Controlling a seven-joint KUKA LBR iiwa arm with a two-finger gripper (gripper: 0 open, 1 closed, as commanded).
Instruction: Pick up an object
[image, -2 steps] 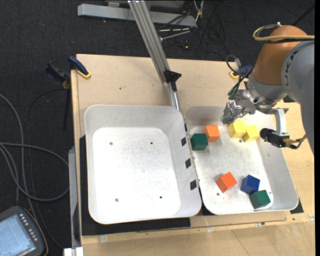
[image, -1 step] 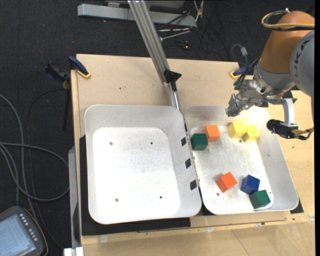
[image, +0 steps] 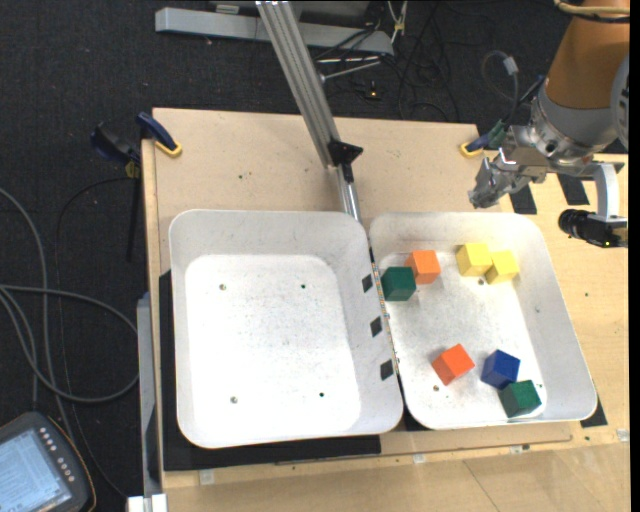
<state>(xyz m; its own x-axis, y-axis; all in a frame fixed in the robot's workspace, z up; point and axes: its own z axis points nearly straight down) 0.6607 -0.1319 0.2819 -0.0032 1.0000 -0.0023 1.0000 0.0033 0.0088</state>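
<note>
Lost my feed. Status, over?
Gripper above right bin's far edge, nothing seen held. Blocks untouched; yellow pair nearest. Path clear.

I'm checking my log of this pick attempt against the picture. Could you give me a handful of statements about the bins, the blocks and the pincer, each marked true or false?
1. All the blocks lie in the right bin. True.
2. The pincer hangs over the left bin. False: it is above the right bin's far edge.
3. Two yellow blocks sit side by side near the far edge. True.
4. The blue block is next to a green block. True.
5. There are three orange blocks. False: two, one by the other green block, one nearer the front.
</note>
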